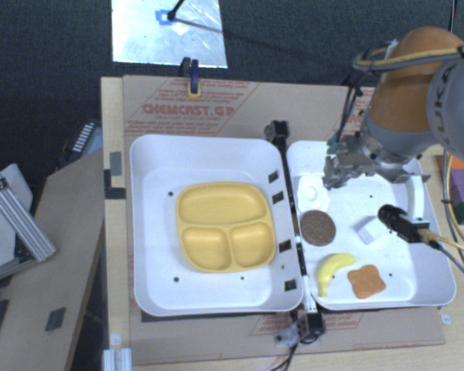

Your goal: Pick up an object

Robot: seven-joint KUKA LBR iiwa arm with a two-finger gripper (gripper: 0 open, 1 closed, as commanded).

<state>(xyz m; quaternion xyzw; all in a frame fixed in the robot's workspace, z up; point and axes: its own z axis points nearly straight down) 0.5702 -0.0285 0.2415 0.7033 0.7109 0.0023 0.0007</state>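
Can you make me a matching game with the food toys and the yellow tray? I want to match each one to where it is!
Things:
1. banana
2. toast
3. brown round cookie
4. yellow tray

Places:
A. in the left bin
B. right bin, near corner, just right of the banana
C. right bin, by the divider, above the banana
D. right bin, near edge, below the cookie

Pairs: 1-D, 2-B, 3-C, 4-A

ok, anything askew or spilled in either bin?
Nothing stands out. The yellow tray lies flat in the left bin; the banana, toast and brown disc lie apart in the right bin.
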